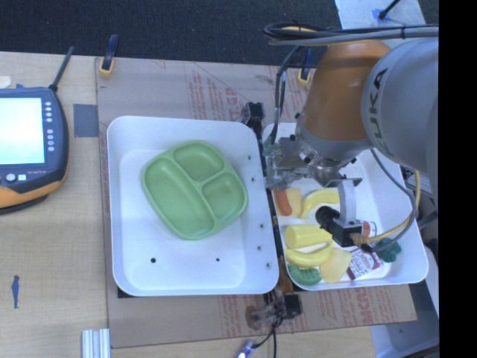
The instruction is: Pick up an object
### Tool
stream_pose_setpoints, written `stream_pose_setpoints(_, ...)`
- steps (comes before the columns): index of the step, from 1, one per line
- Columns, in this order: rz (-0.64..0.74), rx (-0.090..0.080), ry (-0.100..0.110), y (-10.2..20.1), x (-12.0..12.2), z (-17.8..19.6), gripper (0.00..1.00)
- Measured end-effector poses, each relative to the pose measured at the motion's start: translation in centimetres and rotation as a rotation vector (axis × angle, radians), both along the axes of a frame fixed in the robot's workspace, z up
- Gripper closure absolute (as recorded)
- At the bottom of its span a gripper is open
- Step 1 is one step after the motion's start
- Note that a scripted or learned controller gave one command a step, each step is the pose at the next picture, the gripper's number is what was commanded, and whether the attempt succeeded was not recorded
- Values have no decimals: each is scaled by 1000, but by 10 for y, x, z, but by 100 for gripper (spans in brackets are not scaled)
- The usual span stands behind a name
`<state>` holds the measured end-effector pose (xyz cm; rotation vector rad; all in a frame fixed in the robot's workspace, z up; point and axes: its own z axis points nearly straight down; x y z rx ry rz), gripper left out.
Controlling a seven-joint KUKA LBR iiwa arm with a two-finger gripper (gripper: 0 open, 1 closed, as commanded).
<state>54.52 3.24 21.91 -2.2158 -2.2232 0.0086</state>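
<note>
Grey arm [402, 103], orange band above the wrist, is reaching in over the right bin [406, 271] and hiding that bin's upper half; whether the jaws are spread or pressed together cannot be told.

Right bin: items are crowding its lower left part. An orange carrot-like piece [283, 202] is lying just inside the bin's left wall. A yellow banana-shaped toy [319, 200] is sitting beside it, toward the bin's middle. Below these, a yellow block [307, 237] is resting on a yellow curved piece [313, 257], with a green item [304, 276] against the bin's lower rim. A red-and-white packet [363, 262] and a dark green piece [390, 252] are lying toward the bin's lower right. A black part of the arm's tool [337, 226] is hanging over the yellow block, close to it; contact cannot be told.

Left bin [127, 274], adjoining the right bin's left wall: a green divided plate [195, 189] is sitting near its centre, with open white floor all round it.

Table [52, 274]: brown cardboard sheet [186, 88] under both bins; a handheld control pendant [26, 146] is lying well left of the left bin.
</note>
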Motion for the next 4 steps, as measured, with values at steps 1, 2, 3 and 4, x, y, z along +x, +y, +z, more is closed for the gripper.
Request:
stream_pose_setpoints(1, 0, 0, -1, 0, 0, 0, 0)
stream_pose_setpoints(2, 0, 0, -1, -105, -26, -28, 0)
stream_pose_setpoints(3, 0, 0, -2, -159, 5, -64, 0)
stream_pose_setpoints(4, 3, 1, 0, -168, 33, -128, 0)
